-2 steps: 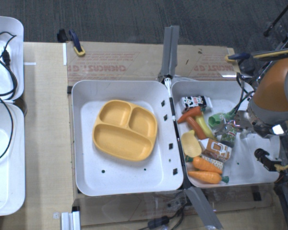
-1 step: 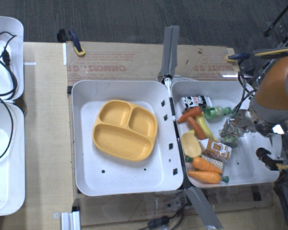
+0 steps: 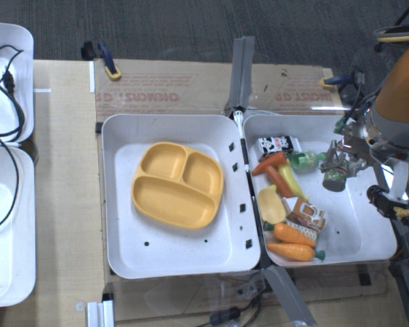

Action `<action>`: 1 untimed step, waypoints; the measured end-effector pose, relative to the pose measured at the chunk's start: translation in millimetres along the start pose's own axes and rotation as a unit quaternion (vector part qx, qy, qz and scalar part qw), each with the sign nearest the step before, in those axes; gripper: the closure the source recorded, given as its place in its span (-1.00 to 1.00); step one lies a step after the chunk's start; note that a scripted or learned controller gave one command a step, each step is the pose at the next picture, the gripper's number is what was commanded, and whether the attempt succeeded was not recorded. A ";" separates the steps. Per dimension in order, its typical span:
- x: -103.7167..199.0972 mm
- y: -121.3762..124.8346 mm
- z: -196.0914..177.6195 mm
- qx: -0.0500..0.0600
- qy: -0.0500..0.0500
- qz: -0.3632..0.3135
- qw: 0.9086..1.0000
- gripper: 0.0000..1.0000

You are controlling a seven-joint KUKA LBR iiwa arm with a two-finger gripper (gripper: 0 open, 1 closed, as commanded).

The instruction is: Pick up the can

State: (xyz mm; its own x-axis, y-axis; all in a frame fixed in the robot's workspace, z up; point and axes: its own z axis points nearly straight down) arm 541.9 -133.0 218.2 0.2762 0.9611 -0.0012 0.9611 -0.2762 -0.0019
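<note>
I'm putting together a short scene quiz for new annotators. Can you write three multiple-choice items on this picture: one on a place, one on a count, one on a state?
1. Where does the yellow plate lie?
A. left bin
B. right bin
C. bench outside the bins

2. How many compartments does the plate have?
A. two
B. three
C. five

3. How is the can placed?
A. at the gripper, above the right bin
B. on the plate
C. among the carrots

Answers: A, it sits in the left bin; B, three wells show; A, it hangs right under the gripper.
</note>
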 end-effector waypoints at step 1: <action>23.7 -33.9 9.1 0.001 0.000 0.011 1.000 1.00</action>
State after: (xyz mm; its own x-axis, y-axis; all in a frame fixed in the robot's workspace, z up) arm 515.9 -100.8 209.2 0.2970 0.9549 -0.0020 0.9549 -0.2970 -0.0043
